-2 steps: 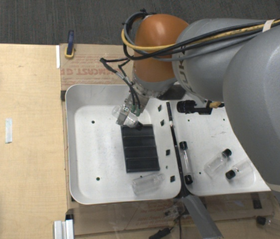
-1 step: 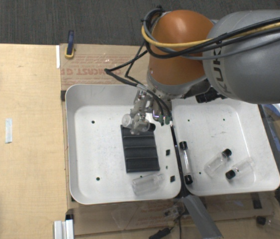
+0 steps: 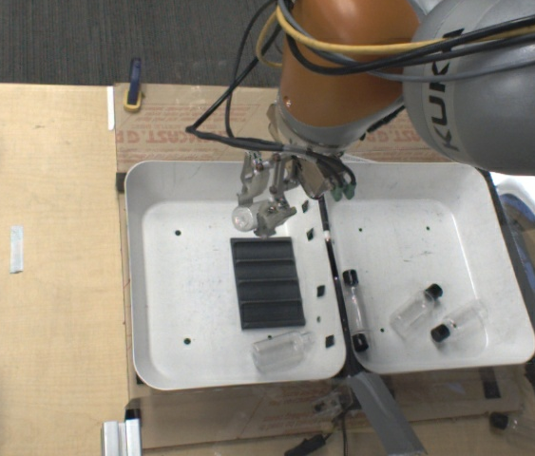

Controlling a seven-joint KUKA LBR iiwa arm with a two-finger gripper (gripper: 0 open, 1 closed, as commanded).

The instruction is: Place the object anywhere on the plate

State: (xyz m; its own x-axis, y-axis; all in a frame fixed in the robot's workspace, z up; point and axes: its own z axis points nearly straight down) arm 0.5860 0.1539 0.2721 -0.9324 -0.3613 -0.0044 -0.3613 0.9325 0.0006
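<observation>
Wooden bench (image 3: 48, 255), dark floor (image 3: 105, 27)

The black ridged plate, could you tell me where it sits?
The black ridged plate lies flat in the left bin, just below the gripper.

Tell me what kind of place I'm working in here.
Probably a robotics lab test bench: two shallow white bins on a plywood bench, small clear vials as practice objects, and exposed cables looped off the arm.

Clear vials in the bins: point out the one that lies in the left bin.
The clear plastic vial near the left bin's front edge, just below the black ridged plate. The other vials lie in the right bin.
</observation>
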